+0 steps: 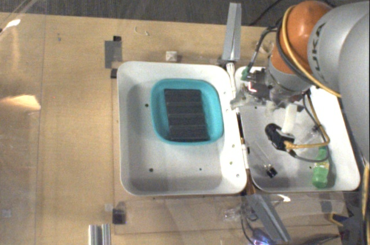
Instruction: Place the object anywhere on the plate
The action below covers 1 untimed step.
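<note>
1. Grey arm [347, 47], orange band uppermost, stands over the right bin [338, 145]. Its gripper [263, 98] sits at that bin's upper left, beside the divide. I cannot tell how open it is, or whether it holds anything.
2. Green object [321, 174]: small, bright, knobbly, in the right bin's lower right corner, well apart from the gripper.
3. Small black piece [270, 170] lies on the same floor.
4. Teal plate [157, 117] lies in the left bin [133, 169] and bears a dark ridged slab [185, 115].

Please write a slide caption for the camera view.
Dark ridged block lies on the teal plate, left bin; arm hangs over right bin.
</note>
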{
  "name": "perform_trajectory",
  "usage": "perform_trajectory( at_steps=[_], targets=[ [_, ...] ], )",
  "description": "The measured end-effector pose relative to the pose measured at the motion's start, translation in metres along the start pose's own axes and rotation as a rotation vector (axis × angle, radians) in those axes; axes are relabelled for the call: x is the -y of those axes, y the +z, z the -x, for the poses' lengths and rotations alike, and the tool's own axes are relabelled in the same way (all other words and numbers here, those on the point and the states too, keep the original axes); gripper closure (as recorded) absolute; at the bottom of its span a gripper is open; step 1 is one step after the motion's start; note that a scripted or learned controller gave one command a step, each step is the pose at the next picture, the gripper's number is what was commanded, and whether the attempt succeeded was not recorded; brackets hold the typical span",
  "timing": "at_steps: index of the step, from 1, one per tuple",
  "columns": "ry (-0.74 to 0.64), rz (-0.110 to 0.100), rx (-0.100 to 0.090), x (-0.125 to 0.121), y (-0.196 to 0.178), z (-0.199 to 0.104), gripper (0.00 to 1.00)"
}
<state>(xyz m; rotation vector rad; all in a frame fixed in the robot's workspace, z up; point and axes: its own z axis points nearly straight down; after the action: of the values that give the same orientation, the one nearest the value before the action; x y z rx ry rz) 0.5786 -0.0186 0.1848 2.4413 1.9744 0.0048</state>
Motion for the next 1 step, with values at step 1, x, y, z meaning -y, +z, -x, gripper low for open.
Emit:
perform_trajectory(
  at_steps=[1],
  targets=[
    [0.0,0.0,0.0,0.0,0.0,0.0,0.0]
  ],
)
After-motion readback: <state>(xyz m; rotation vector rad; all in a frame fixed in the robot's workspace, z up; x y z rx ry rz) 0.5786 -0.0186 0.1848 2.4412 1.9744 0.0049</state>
